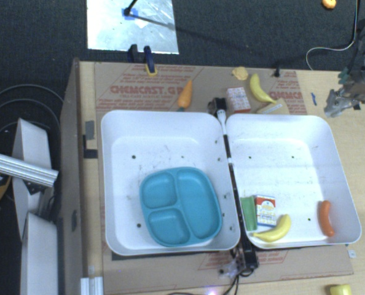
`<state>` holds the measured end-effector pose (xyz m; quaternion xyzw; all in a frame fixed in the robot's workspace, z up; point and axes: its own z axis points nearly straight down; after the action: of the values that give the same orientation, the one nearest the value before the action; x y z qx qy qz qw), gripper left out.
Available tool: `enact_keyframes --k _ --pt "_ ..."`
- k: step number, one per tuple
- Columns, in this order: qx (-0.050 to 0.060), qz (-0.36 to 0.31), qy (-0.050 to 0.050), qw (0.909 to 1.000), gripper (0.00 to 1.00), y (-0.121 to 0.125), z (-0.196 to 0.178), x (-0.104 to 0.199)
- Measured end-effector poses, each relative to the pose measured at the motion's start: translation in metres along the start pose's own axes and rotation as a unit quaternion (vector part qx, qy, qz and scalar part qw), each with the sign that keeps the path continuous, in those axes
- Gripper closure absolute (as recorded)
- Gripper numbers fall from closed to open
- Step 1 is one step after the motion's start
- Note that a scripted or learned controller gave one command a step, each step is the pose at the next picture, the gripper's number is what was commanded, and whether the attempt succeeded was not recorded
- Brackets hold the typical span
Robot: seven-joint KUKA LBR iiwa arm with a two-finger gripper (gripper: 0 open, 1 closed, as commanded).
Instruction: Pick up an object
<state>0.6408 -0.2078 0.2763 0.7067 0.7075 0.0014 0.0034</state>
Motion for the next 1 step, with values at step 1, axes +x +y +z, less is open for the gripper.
enact_keyframes --k 1 --pt "0.000 -0.003 0.000 1.0000 1.00 0.0205 -0.0289 0.0016"
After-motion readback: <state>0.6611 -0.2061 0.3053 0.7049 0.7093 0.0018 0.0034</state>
